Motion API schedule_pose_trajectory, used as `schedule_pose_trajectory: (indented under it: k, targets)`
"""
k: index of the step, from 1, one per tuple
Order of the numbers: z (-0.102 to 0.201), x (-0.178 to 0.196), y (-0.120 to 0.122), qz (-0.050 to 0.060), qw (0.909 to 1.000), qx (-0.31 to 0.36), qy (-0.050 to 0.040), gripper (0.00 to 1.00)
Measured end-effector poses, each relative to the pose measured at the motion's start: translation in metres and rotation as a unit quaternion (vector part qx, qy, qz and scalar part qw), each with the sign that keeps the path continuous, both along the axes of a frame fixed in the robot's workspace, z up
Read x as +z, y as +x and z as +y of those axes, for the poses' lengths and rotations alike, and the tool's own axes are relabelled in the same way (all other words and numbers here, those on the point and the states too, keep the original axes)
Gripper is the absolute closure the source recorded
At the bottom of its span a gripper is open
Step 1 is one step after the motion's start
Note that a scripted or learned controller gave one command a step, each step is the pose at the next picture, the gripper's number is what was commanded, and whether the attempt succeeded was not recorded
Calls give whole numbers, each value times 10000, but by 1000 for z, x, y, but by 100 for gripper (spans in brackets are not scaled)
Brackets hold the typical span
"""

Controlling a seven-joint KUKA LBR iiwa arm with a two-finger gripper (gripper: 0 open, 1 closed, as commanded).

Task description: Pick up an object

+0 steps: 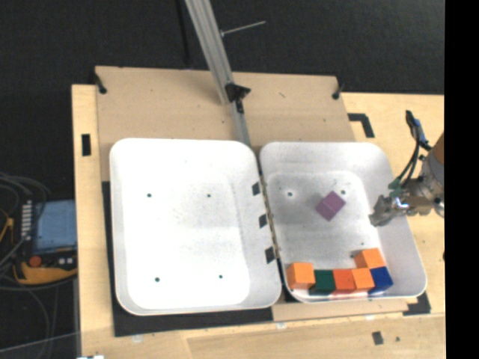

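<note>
The gripper [383, 209] sits at the right rim of the right bin [314, 155], and I cannot tell how it is set. A purple cube [331, 205] lies apart near the bin's middle. Orange, green and blue blocks [343, 277] crowd along its near edge. The left bin [187, 152] lies alongside.

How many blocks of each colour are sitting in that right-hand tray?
Purple block: 1
Orange blocks: 4
Green block: 1
Blue block: 1
Total: 7, all in the right bin.
</note>
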State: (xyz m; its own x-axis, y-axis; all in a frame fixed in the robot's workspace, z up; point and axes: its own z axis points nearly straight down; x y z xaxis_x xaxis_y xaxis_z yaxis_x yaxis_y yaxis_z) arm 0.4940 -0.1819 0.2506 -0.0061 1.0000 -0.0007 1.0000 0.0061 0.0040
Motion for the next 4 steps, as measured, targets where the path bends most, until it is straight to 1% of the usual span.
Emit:
schedule_pose_trajectory:
  k: [1, 2, 3, 4]
  targets:
    - [59, 4, 21, 7, 10000, 17, 10, 100]
    - [107, 10, 45, 6, 10000, 14, 10, 100]
    - [155, -5, 61, 24, 10000, -2, 2, 100]
    - [216, -6, 81, 10, 10000, 10, 9, 100]
